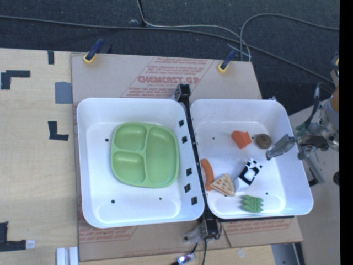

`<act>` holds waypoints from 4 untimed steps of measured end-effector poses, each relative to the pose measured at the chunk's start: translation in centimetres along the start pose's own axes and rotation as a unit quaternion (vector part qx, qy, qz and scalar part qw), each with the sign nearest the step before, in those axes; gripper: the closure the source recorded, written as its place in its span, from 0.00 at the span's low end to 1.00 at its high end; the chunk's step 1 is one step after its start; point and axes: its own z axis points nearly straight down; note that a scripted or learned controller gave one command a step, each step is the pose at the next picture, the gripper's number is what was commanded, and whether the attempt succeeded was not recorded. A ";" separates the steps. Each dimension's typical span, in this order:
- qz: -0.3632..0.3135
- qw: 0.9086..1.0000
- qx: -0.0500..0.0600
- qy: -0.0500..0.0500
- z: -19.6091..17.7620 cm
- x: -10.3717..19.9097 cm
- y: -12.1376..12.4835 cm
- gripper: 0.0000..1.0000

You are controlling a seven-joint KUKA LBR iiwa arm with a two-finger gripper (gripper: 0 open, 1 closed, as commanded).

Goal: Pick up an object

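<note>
Green toy leaves (252, 204) sit at the right bin's (276, 110) front edge. By its right wall, the gripper (280, 147) holds nothing; I cannot tell its opening. It could bump the brown ball (263, 141) away.

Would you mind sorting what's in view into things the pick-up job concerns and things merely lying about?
Job:
- claw
- orange block
- brown round piece
- black-and-white toy
- orange sausage
- sandwich wedge
- green toy
- right bin

Lying about:
- green divided plate
- left bin
- clamps
- cables
</note>
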 end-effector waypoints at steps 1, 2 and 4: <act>-0.002 1.000 -0.006 -0.002 -0.6 0.0 0.2 0.00; -0.002 1.000 -0.003 -0.001 5.7 -0.3 -0.1 0.00; -0.003 1.000 -0.010 0.000 14.7 -0.4 0.8 0.00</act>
